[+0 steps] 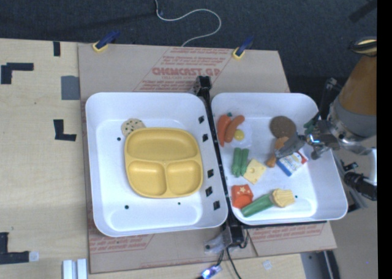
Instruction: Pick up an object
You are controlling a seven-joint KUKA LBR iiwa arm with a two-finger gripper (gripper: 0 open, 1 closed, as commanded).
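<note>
Toy foods (252, 170) fill right bin (324, 207); yellow tray (163, 162) in left bin (104, 149).

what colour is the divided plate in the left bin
Yellow, a plain mustard shade. The divided plate shows best in the camera view, lying in the left bin.

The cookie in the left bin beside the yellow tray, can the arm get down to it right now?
Probably yes. The cookie lies flat on the bin floor, uncovered, touching the divided yellow tray on one side only. The gripper is over the right bin, so it must cross over.
</note>
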